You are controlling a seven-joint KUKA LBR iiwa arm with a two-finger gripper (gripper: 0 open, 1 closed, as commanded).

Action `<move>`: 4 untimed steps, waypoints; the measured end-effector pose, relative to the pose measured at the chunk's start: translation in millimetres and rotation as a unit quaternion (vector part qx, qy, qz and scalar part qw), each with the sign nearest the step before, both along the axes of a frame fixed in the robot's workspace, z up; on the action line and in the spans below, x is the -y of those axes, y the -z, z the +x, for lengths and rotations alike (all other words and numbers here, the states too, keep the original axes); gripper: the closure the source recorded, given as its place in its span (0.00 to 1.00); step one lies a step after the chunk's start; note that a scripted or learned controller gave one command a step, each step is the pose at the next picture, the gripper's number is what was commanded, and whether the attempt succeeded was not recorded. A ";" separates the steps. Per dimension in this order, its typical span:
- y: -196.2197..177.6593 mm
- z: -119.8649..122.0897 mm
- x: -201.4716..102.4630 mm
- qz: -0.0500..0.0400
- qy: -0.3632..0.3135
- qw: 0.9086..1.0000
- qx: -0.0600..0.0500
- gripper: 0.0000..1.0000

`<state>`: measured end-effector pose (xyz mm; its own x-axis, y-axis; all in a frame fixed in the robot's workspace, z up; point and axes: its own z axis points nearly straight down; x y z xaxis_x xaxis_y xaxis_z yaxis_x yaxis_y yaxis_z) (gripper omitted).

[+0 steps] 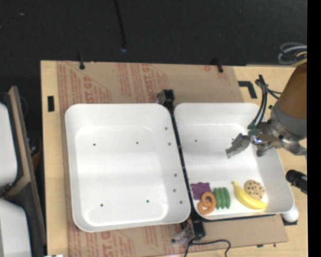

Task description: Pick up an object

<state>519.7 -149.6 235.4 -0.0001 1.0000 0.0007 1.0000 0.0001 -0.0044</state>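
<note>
My grey metal pincer (238, 145) hangs over the right white plastic bin (214, 122); I cannot tell its grip. Below it lies a yellow toy banana (247, 198).

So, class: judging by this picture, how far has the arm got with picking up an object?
Nothing looks done: the banana, cookie, green piece, orange ring and purple piece all lie along the right bin's near edge. The end effector hangs above bare bin floor. Reaching, gripping and lifting remain.

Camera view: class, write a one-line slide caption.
Gripper hovers over the right bin; banana, cookie and other toys lie along its near edge.
</note>
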 end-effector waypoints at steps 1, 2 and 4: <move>52.7 8.9 3.6 0.000 0.000 1.000 0.000 0.00; 115.2 5.4 2.4 0.000 0.001 1.000 0.000 0.00; 54.8 4.8 -4.0 -0.001 0.000 1.000 0.005 1.00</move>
<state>524.5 -145.6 180.5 -0.0001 1.0000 -0.0009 1.0000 0.0001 0.0049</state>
